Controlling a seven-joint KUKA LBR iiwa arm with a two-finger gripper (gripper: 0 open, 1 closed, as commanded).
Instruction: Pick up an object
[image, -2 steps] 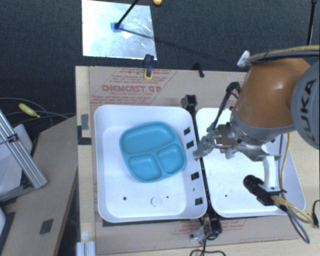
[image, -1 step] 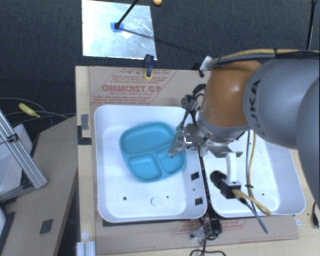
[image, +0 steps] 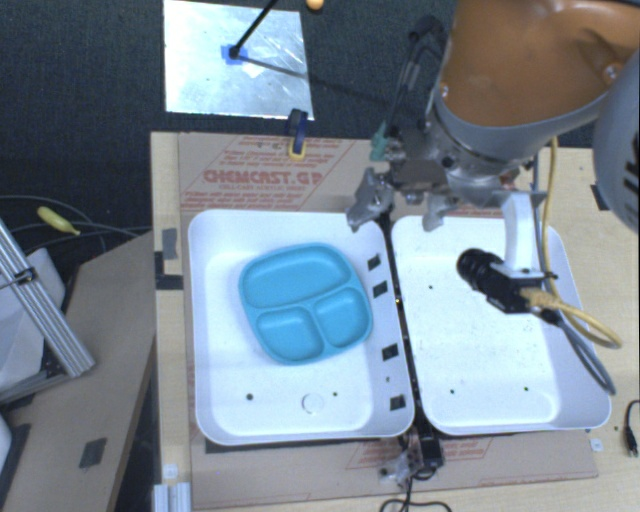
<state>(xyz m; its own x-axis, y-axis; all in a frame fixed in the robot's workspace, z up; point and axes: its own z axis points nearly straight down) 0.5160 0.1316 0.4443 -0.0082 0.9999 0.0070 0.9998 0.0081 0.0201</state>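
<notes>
Blue divided plate (image: 305, 303) flat in left bin (image: 215, 400); I see end effector (image: 397, 212) above far bin divide, fingers (image: 362, 208) spread, empty.

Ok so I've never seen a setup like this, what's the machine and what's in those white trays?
One fixed camera looks down at a slant from above. The grey and orange machine at the upper right is a robot arm. Its gripper hangs above the back edge where the left bin and right bin meet. Its fingers are spread with nothing between them. A blue three-compartment plate lies in the left bin. The job is to pick something up, and nothing is held yet.
</notes>
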